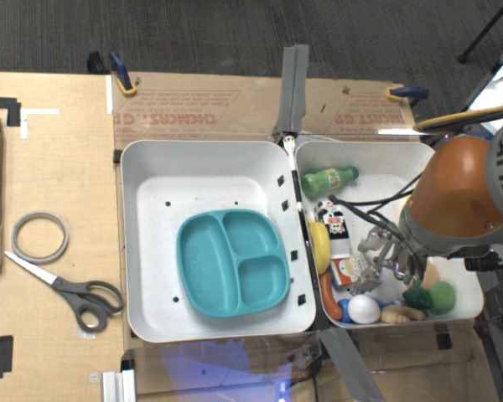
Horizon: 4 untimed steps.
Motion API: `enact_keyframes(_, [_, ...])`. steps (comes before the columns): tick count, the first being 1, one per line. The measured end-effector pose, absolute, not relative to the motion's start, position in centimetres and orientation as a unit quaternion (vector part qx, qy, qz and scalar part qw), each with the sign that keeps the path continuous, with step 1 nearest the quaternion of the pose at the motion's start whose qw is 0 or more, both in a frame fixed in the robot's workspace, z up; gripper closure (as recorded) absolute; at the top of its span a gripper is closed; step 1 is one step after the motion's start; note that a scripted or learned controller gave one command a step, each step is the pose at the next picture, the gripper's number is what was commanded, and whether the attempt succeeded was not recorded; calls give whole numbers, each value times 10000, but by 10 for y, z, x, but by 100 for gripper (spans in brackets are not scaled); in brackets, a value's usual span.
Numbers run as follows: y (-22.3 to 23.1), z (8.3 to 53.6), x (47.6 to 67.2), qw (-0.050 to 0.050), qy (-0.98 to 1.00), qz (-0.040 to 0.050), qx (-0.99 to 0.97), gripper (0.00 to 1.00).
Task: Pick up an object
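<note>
A tape roll (39, 235) and scissors (71, 291) are lying on the bench (59, 166) at the far left, well apart from the bins. Next, the left bin (142, 224) is holding a teal tray (233, 262) with three compartments, sitting flat and untouched.

Further right, the right bin (377, 153) is carrying the clutter: a green bottle (328, 178) is lying near its back wall, a small black-and-white toy (333, 221) is sitting below that, a banana (319, 246) is resting along the left wall, and a red-and-white carton (347, 270) is lying just beside it. Toward the front, a white ball (363, 309) is sitting near a green pompom (430, 297).

The arm (457, 195) is reaching in from the right, and the gripper (377, 266) is hanging low over the middle of the right bin, between the carton and the pompom. Its fingers are looking spread, with nothing visibly caught between them, though cables are crowding that spot.

As a judgement, the pick is not yet made: nothing is looking lifted, every object is lying in its bin, and the closing of the fingers on something and the raising of it are both left to do. The carton and the ball are sitting nearest the tool, so either is looking like the likely target
</note>
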<state>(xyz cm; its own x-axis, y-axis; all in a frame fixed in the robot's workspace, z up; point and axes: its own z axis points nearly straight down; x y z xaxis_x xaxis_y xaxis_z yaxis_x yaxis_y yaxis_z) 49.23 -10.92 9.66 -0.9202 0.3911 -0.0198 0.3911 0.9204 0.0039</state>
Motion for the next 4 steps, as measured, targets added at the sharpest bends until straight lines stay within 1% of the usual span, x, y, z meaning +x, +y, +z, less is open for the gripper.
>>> enact_keyframes(1, [-101,96,483,104,9530,-2,3028,0])
enact_keyframes(2, [-96,91,517,2,9051,-5,4252,0])
enact_keyframes(3, [-121,92,609,12,8248,-5,5654,0])
enact_keyframes(4, [-120,102,608,7,8263,-21,5633,100])
